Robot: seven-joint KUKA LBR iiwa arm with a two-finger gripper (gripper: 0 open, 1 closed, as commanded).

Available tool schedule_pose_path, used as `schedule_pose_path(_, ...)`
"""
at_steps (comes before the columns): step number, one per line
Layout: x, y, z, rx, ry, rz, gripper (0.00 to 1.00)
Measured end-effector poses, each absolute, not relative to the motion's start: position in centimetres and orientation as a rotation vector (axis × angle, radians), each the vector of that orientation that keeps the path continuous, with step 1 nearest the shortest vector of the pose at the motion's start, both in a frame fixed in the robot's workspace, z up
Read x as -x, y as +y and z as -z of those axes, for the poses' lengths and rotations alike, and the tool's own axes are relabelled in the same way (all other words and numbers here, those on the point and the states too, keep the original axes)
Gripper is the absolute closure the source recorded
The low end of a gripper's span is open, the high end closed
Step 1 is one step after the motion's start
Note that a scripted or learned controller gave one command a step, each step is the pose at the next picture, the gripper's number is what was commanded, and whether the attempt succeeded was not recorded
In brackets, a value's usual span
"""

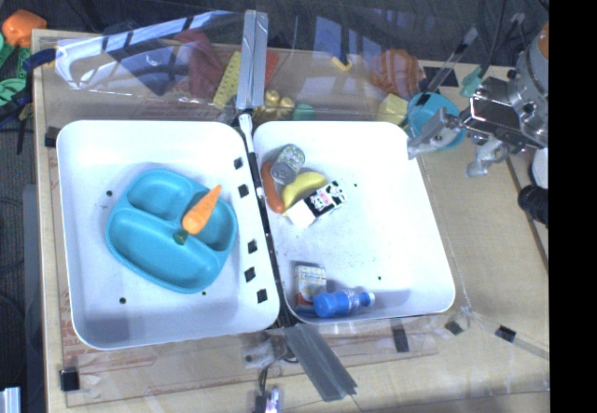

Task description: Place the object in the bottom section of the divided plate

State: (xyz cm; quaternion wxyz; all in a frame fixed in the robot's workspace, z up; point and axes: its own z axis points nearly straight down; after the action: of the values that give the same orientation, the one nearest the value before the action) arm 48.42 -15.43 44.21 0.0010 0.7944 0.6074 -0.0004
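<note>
- Camera view: gripper (437,129) sits at right bin's (424,215) upper-right edge; can't tell how far open or if it has anything.
- Carrot (201,210) lies on blue divided plate (140,239) in left bin (84,169), on the ridge by its right section.
- Banana (304,185), can (288,159), blue bottle (340,302) in right bin.

The plate (149,248) looks like smooth, slightly glossy blue plastic. The bins (401,215) are matt white plastic. The bench (522,309) looks like pale wood.
</note>
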Motion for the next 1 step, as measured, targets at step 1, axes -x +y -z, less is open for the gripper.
schedule_pose_path(1, -47.75, -20.03, -44.18, -2.718, 1.572, 0.002, 0.0)
